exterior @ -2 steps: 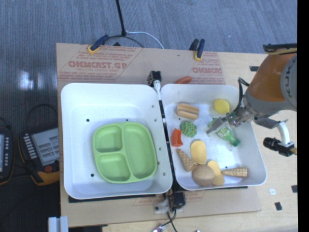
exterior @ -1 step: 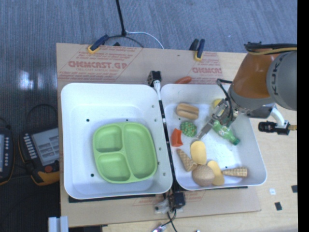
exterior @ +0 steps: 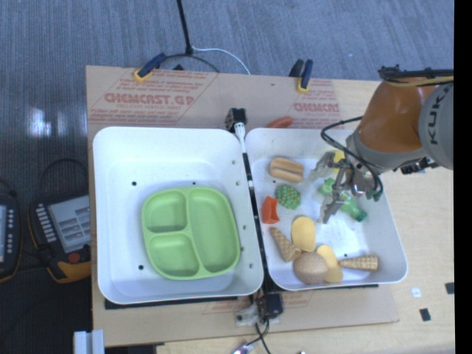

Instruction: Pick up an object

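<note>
1. Hovering over the right bin [exterior: 391, 260], my pincer [exterior: 338, 198] hangs low near that bin's right wall, its tips just beside a small green piece [exterior: 357, 212].
2. I judge this the reach-and-close step: nothing is lifted yet. Whether my pincer is open or closed I cannot tell, and I see nothing clearly held in it.
3. The candidates lie in the right bin: a hot dog [exterior: 286, 169] towards the far edge, a green lump [exterior: 288, 196] and a red piece [exterior: 270, 210] by the left wall, a yellow piece [exterior: 303, 232] in the middle, two cones [exterior: 359, 262] and a brown potato-like thing [exterior: 311, 267] at the near edge.
4. Next I would need to settle squarely over one thing, likely the green piece, close, and rise straight.
5. The left bin [exterior: 118, 161] holds a green divided tray [exterior: 190, 231].
6. My own wrist shades what lies beneath it; the green piece's shape is hard to read.
</note>
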Controlling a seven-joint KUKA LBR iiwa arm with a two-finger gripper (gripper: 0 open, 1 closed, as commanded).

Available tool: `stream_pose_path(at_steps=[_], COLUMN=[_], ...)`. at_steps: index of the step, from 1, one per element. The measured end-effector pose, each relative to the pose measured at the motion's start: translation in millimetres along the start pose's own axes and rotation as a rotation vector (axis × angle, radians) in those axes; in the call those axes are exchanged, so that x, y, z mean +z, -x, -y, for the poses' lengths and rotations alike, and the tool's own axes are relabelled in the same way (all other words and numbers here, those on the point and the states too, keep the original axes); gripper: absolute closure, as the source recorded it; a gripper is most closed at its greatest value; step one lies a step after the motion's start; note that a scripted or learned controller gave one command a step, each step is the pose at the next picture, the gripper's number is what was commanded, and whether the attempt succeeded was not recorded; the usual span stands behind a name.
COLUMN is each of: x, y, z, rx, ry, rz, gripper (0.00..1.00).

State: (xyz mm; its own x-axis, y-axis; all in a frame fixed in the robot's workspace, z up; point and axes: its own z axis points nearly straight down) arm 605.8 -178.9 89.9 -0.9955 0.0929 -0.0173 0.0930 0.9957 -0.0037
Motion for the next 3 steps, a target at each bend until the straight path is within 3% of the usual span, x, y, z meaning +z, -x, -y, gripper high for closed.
stream_pose_path(at_steps=[1,2,3], x=[1,0,-1], y=[27,17,11], z=[20,-25,-83], rx=[-0.304,-0.5,-0.545], ry=[0.006,0.003,-0.001], rz=[-0.006,-0.001,-0.001], gripper=[0.0,0.0,0.0])
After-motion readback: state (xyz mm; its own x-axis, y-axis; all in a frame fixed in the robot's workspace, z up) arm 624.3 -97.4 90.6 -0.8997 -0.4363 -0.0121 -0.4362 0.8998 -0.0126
